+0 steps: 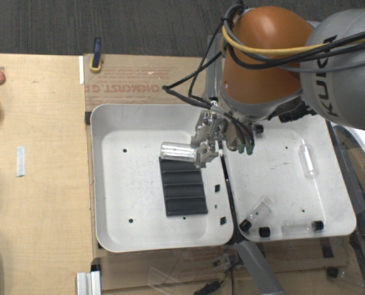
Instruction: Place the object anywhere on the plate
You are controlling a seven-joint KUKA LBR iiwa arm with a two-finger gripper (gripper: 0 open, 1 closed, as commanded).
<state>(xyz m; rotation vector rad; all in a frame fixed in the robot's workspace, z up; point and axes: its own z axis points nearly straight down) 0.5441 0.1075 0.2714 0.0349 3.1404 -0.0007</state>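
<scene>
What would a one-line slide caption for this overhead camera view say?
Robot gripper at a silver cylinder by a black ridged plate in the left white bin.

A grey arm (342, 60) with a glossy orange band (265, 51), looped black and yellow cables (274, 48).

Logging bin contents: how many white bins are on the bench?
2. The left bin holds a black ridged plate and a silver cylinder; the right bin sits beside it, partly under the arm.
</scene>
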